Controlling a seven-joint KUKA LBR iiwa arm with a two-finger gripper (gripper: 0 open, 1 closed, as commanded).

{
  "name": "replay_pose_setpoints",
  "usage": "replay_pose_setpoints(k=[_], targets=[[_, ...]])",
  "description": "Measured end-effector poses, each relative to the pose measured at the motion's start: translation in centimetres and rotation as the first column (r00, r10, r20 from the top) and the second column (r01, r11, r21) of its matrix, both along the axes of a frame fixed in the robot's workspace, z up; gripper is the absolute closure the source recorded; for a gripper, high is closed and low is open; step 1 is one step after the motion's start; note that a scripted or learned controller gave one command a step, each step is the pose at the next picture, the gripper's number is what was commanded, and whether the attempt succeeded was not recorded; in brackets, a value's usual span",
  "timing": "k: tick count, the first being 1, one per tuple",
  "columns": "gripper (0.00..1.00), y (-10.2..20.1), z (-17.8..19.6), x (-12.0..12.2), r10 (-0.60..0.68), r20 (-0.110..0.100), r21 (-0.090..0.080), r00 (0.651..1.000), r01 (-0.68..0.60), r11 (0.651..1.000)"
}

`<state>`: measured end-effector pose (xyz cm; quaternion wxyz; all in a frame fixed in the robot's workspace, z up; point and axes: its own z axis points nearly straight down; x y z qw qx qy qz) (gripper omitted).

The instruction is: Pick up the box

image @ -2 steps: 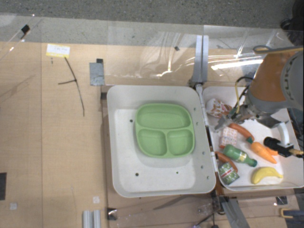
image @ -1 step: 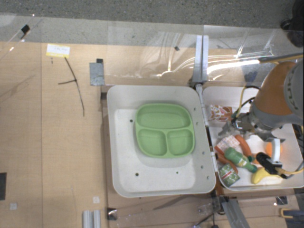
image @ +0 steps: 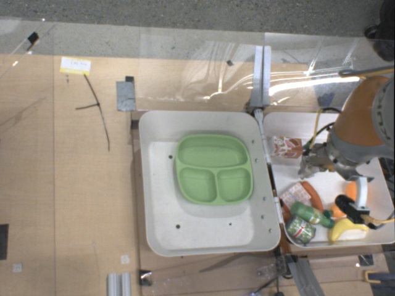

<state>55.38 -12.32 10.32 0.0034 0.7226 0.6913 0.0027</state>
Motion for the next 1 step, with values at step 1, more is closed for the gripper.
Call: replay_pose_setpoints(k=[1], targets=[[0.0, 0.01, 0.0, 0.0, 0.0, 0.0, 0.0, 1.0, 0.0, 1.0]])
